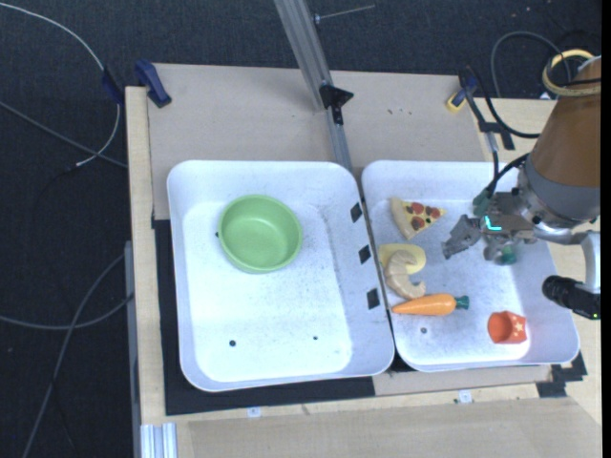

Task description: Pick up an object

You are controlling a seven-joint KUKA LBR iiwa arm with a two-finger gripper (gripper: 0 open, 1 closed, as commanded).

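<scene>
Carrot [425,304] — orange, green-tipped — lies flat; tool [474,239] above, grip state unclear.

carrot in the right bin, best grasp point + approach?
Grip the carrot across its orange body near mid-length, coming straight down, fingers closing across its narrow width. It lies flat, long axis roughly left-right, green top toward the arm. The peeled banana sits close above its tapered end, so staying mid-body likely avoids a bump.

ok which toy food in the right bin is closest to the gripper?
The pizza slice, just left of the gripper. The banana, carrot and red piece lie farther off.
</scene>
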